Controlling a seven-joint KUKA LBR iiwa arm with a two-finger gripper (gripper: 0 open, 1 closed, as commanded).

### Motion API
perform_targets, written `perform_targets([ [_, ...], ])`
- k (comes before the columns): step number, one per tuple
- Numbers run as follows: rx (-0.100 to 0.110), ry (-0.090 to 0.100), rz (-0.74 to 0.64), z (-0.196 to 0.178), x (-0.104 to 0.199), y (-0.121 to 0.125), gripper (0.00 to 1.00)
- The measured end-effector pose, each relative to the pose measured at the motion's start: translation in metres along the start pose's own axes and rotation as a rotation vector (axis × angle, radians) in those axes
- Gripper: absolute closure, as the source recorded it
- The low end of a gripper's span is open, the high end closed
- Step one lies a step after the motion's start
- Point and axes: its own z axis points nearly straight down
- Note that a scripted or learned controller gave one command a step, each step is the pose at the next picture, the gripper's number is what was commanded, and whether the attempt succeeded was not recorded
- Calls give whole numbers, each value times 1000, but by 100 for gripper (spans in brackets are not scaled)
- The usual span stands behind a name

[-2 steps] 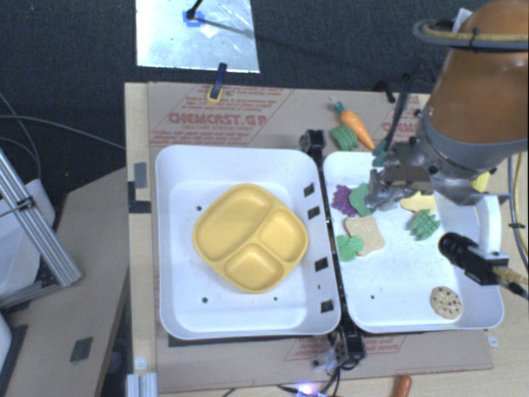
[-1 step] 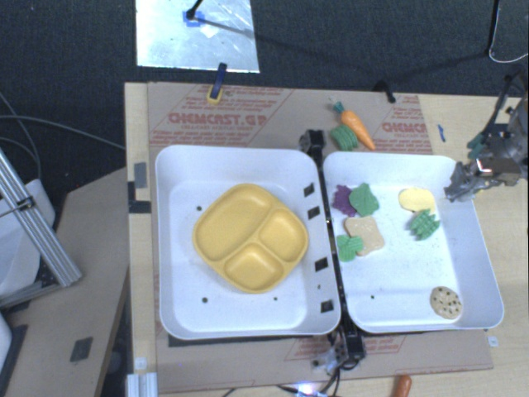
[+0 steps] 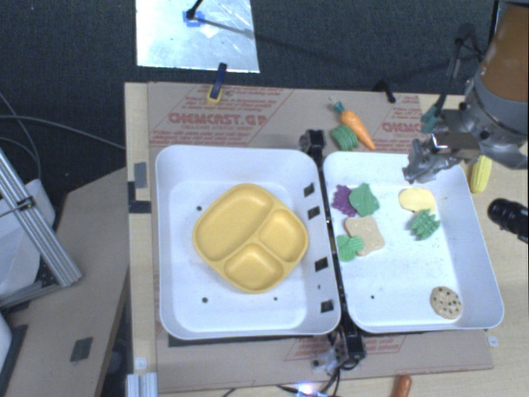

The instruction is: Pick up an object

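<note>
gripper [image 3: 420, 165]: poised over the right bin [image 3: 388, 304] far edge, finger state cannot be told, nothing seen held | yellow piece [image 3: 417, 198]: lying just below gripper, unlifted | task: no pick is made yet, grasp and lift remain

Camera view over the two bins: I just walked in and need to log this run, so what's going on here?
A grey robot arm reaches in from the right, its gripper hovering at the top edge of the right bin, above a pale yellow piece. Nothing shows between its fingers. That bin holds small toy foods, among them a cookie and a purple piece. The left bin holds a yellow divided plate. A toy carrot lies outside on the bench.
</note>
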Motion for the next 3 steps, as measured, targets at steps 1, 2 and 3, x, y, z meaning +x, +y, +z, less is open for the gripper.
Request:
perform_targets([
  [1,11,-2,8,66,20,43,100],
  [2,1,1,4,-5,66,0,100],
  [3,5,-1,8,-18,81,-27,100],
])
